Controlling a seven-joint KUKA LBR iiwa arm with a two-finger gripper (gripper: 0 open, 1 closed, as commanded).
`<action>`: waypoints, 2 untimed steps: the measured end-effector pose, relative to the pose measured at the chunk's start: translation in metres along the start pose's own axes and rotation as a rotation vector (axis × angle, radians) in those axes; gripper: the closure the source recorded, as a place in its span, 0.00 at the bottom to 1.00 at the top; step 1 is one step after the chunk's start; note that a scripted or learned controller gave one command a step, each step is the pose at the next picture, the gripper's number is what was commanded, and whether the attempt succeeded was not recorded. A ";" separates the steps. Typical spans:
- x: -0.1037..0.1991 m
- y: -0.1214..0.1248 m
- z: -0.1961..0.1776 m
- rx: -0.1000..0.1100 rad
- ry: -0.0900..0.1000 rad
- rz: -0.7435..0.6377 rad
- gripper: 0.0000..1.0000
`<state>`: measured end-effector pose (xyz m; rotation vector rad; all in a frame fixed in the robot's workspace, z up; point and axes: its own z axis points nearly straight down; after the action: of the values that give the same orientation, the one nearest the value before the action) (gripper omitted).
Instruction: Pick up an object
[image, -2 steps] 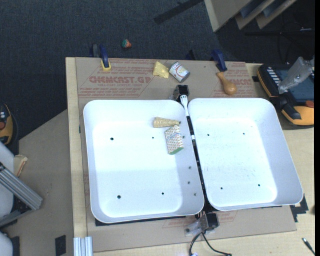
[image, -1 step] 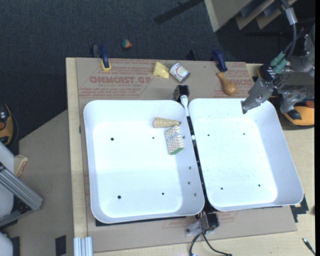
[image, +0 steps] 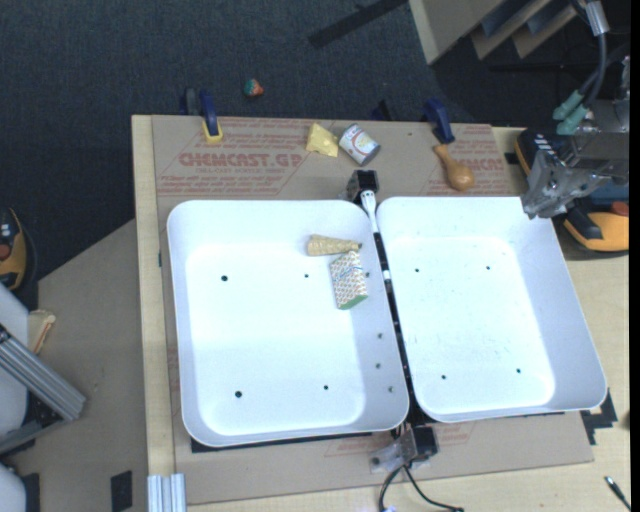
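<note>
Red letters on the brown board (image: 250, 158) read "CHEMCAST". The left bin (image: 270, 400) holds a tan cone (image: 332, 245) and a dotted packet (image: 348, 279), touching, near its back right corner. The hand (image: 555, 190) hangs by the right bin's (image: 490, 390) back right corner.

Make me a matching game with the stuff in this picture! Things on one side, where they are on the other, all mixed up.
Things:
1. patterned packet
2. tan cone-shaped piece
3. yellow wedge
4. wooden pear-shaped piece

Places:
A. on the brown board, behind the right bin
B. in the left bin, nearer the front
C. on the brown board, behind the left bin
D. in the left bin, just behind the packet

Pairs: 1-B, 2-D, 3-C, 4-A
</note>
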<state>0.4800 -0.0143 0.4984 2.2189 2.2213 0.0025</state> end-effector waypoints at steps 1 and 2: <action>0.079 -0.002 0.091 0.013 0.001 -0.008 1.00; 0.106 -0.001 0.096 0.007 0.000 -0.003 1.00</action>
<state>0.4789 0.0915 0.4027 2.2196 2.2276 -0.0043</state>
